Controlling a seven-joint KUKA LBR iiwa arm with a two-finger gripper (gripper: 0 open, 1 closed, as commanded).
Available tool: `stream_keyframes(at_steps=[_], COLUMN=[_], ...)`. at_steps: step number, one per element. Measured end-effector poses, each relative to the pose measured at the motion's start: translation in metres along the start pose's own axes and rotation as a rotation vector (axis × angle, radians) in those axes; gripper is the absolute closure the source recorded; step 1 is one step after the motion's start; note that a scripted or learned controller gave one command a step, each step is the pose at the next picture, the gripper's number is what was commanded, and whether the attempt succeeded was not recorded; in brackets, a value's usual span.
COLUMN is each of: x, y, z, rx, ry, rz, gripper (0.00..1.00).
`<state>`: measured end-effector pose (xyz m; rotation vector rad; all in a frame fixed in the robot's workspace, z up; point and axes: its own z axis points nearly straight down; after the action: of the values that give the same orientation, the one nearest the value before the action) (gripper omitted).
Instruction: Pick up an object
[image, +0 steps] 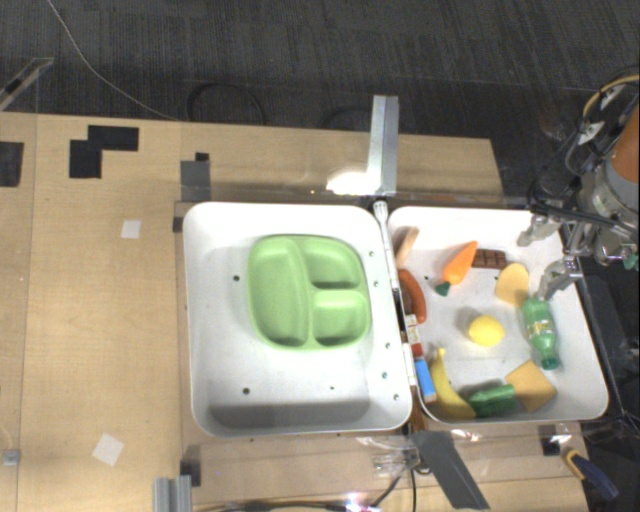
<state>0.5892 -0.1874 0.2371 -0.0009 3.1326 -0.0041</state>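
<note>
Green block at front; claw above green bottle, grip state unclear; lemon beside

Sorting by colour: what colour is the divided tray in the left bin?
Light green divided tray, seen in the camera view.

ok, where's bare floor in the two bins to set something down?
Left white bin: bare floor on all sides of the green divided tray, widest along its near edge. Right white bin: crowded; the main bare patch lies mid-bin between the orange carrot, red sausage and yellow lemon. The hand hangs over the green plastic bottle.
</note>
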Motion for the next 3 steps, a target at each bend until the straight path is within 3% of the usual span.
stream_keyframes(at_steps=[1,2,3], x=[-0.022,0.017,0.011], y=[0.058,0.073,0.075], z=[0.141,0.146,0.131], rx=[-0.009,-0.002,0.001], ry=[0.01,-0.004,-0.022], rz=[-0.197,-0.096,-0.103], gripper=[0.0,0.0,1.0])
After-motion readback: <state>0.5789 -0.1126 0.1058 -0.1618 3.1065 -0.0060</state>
